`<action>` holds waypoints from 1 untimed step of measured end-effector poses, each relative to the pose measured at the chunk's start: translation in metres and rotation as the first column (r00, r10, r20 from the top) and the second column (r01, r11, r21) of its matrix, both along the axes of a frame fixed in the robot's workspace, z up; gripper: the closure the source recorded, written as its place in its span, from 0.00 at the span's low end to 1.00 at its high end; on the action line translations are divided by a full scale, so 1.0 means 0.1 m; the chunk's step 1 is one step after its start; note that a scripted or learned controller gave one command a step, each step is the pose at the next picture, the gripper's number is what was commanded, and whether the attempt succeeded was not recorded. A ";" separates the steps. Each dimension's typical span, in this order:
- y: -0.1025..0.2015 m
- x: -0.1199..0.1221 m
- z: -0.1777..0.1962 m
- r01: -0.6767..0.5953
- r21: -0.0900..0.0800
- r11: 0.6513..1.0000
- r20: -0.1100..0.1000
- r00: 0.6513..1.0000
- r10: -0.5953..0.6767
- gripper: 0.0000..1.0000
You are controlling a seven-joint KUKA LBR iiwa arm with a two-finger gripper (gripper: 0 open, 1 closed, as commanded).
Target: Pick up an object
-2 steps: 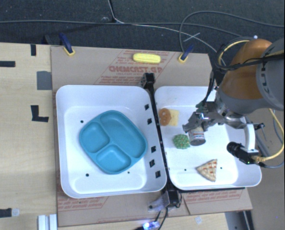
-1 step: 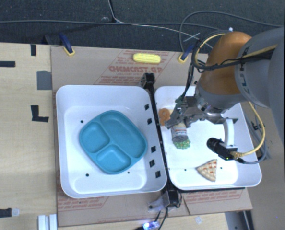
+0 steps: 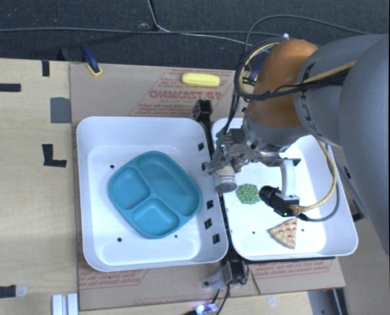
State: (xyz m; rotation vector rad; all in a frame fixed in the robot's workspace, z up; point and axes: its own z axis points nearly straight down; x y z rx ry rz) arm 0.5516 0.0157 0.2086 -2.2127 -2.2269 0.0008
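Observation:
My gripper (image 3: 225,169) hangs over the left edge of the right bin (image 3: 326,241), close to the divide between the two bins. A small grey can (image 3: 226,181) with a reddish label sits between its fingertips, tilted and overlapping the bin's rim, so the gripper is shut on it. Just to the can's right, a green broccoli-like piece (image 3: 247,193) lies on the bin floor. A pizza slice (image 3: 285,232) lies near the right bin's front.
A blue divided plate (image 3: 154,193) lies in the left bin (image 3: 96,143). A yellow corn cob (image 3: 200,79) rests on the cardboard behind the bins. The arm's bulk covers the right bin's back half.

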 end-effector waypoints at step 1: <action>0.52 0.00 0.16 0.000 -0.001 1.000 0.001 1.000 0.000 1.00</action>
